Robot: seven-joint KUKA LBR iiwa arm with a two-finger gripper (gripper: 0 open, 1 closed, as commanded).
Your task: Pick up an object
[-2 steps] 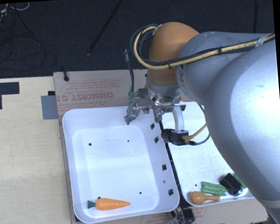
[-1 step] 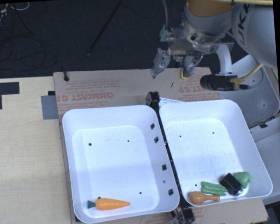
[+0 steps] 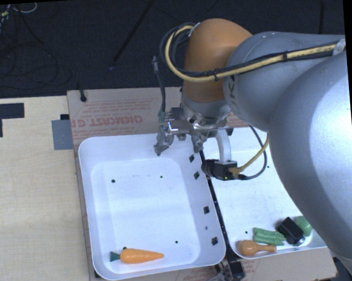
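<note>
An orange carrot (image 3: 141, 255) with a green top lies along the near wall of the left bin (image 3: 95, 198). My gripper (image 3: 179, 146) hangs over the far right corner of that bin, far from the carrot. Its two fingers (image 3: 160, 148) stand spread apart, open, with nothing between them. In the near corner of the right bin (image 3: 253, 191) lie a green bean pod (image 3: 267, 236), a tan pear-shaped piece (image 3: 255, 247), a black block (image 3: 290, 231) and a green piece (image 3: 303, 223) partly behind the block.
A black divider strip (image 3: 212, 194) runs between the two bins. The large grey arm (image 3: 308, 126) covers the right side of the right bin. A cardboard sheet (image 3: 119, 114) lies under the bins, on a pale wooden bench (image 3: 29, 203).
</note>
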